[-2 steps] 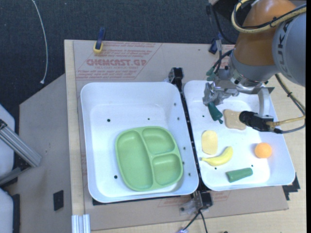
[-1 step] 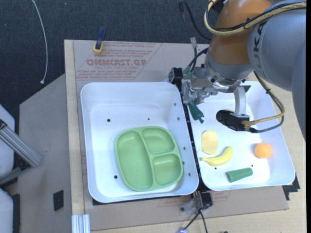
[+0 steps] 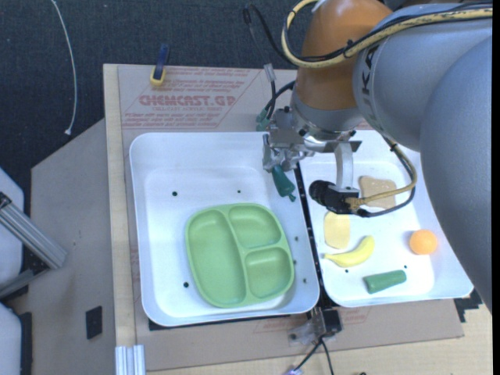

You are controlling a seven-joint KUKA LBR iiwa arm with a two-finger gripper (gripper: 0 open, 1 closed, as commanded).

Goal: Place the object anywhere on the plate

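Observation:
A light green plate (image 3: 238, 252) with three compartments lies in the left bin (image 3: 156, 209), toward its front. My gripper (image 3: 278, 162) hovers over the back right part of that bin, near the wall between the two bins. Its fingers are shut on a small dark green oblong object (image 3: 282, 183), which hangs tilted below them. The object is behind and slightly right of the plate and apart from it.
The right bin (image 3: 437, 287) holds a slice of toast (image 3: 378, 187), a pale yellow cheese piece (image 3: 337, 230), a banana (image 3: 351, 252), an orange (image 3: 423, 242) and a green cucumber-like piece (image 3: 384, 280). The arm crosses over the right bin's back part.

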